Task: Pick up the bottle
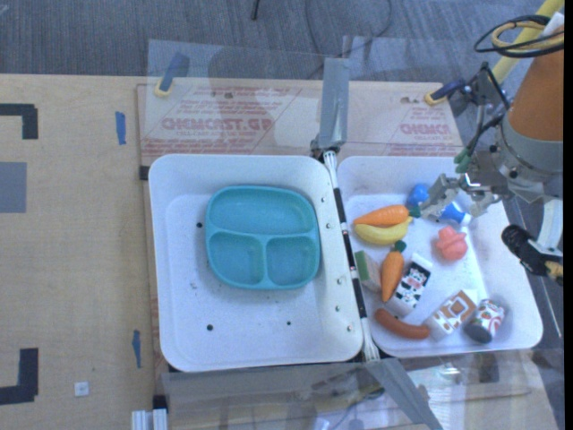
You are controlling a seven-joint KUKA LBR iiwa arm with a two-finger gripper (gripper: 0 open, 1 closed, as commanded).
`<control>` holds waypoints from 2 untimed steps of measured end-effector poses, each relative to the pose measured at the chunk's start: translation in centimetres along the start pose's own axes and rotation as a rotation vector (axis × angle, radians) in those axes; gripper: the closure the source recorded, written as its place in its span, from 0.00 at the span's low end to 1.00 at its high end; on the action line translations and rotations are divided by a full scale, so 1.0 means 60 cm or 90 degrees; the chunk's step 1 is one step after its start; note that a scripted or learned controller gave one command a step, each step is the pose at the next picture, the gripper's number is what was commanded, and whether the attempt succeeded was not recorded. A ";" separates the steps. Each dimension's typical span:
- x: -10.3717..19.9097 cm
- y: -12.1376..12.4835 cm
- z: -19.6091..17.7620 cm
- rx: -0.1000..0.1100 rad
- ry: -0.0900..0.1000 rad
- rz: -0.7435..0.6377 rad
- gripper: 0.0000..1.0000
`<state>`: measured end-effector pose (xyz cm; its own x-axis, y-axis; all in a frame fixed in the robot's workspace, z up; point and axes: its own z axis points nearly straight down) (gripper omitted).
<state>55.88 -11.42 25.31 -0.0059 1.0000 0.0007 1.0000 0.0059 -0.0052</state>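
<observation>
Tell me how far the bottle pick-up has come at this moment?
Done: the gripper has reached the right bin, over a blue item. In hand: nothing visibly held. Left: the grasp and lift; the white bottle lies beside the carrot.

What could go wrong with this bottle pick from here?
1. Wrong grab: the gripper is over a blue toy, not the bottle, which I take to be the cow-print item lower in the right bin.
2. Clutter: a carrot lies against the bottle and a sausage lies just below, so the fingers may catch them.
3. The bottle lies tilted, so it may slip.
</observation>
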 end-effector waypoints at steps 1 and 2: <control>-0.065 0.088 0.041 -0.002 -0.001 0.208 0.00; -0.122 0.100 0.251 0.000 0.000 0.266 0.00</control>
<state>61.83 -18.71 10.23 0.4001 0.9165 -0.0007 0.9165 -0.4001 -0.0055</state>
